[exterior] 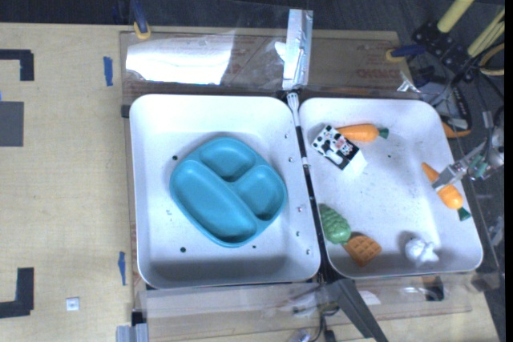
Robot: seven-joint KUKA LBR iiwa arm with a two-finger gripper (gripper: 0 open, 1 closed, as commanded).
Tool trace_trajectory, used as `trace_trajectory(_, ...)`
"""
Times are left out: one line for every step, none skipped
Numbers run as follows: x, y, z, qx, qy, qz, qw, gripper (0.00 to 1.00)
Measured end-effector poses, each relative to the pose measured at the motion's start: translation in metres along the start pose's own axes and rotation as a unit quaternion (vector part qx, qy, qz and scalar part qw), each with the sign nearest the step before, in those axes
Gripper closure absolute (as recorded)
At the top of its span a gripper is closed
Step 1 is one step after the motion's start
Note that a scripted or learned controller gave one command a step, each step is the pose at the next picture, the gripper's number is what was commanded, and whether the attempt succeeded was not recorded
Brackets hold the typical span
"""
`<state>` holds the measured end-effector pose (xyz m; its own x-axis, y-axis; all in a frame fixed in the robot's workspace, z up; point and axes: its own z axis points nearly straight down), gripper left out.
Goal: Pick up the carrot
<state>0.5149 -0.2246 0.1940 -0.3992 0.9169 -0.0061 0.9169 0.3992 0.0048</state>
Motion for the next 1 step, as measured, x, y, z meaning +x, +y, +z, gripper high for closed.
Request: trace_trajectory(0.0843, 0.0667, -0.0133, 0.000, 0.002, -0.009, 1.0000, 1.00)
